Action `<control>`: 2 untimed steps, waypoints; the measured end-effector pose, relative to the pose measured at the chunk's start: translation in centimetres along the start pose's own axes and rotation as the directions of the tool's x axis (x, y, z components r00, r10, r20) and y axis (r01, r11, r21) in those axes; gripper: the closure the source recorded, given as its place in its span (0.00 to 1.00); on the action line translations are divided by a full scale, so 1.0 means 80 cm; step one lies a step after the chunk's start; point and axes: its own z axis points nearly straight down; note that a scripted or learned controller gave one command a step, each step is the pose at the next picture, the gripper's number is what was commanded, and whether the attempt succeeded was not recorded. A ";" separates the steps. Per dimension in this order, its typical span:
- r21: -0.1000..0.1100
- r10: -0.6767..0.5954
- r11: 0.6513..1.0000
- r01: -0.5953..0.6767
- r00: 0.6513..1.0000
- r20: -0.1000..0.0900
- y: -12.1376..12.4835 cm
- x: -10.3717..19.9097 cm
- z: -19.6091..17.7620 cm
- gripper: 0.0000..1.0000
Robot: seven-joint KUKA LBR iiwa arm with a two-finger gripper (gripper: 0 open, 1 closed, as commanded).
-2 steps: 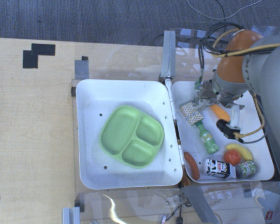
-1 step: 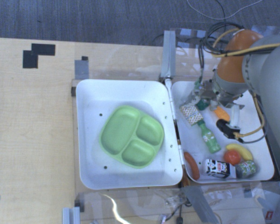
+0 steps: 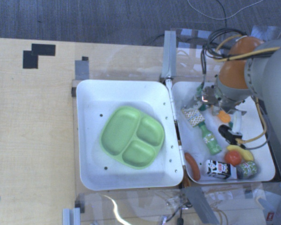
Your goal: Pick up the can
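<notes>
The can (image 3: 246, 169) lies on its side in the near right corner of the right bin (image 3: 187, 95), touching a red tomato-like toy (image 3: 233, 158) and just beside a black-and-white carton (image 3: 218, 169). In the camera view we see the gripper (image 3: 205, 97) hanging over the far part of that bin, well apart from the can; whether it is open or shut we cannot tell.

We judge the approach step is in hand and nothing is held. The next move calls for travel toward the near corner and a descent that clears the tomato toy and the yellow banana (image 3: 240, 150).

We count one can, one green bottle (image 3: 210, 138), one patterned packet (image 3: 192, 116), one sausage-like toy (image 3: 192, 166), one small orange piece (image 3: 224, 116), and one green divided plate (image 3: 133, 137) in the left bin (image 3: 89, 172).
</notes>
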 end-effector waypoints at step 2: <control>0.024 -0.074 0.997 0.074 0.997 0.001 -0.100 -0.017 0.010 0.00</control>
